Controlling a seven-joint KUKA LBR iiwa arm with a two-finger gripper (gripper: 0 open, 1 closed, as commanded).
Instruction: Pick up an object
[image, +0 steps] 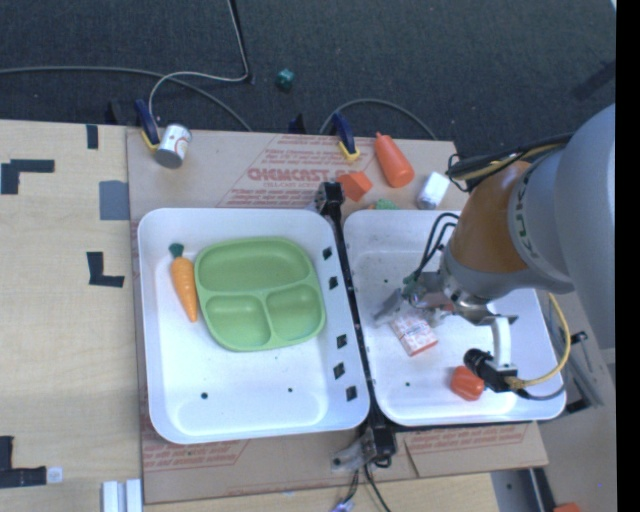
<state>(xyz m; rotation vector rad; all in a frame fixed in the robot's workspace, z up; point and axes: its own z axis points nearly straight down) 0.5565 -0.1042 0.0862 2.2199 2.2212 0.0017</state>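
In the right bin (400, 235) lies a small white and red packet (413, 334), near the middle. An orange rounded object (466, 382) rests near that bin's front right corner. My gripper (400, 300) hangs low over the right bin, just above and left of the packet, its metal tip close to the packet's upper edge. The grey arm with its orange band (490, 225) covers the bin's right side. In the left bin (240, 405) a green divided plate (260, 293) sits with a toy carrot (183, 283) beside its left edge.
Behind the bins on the cardboard lie an orange cone-shaped toy (393, 160), a small orange block (355, 185), a white cube (434, 188) and a small can (172, 145). Cables run along the back. A black divider (345, 300) separates the bins.
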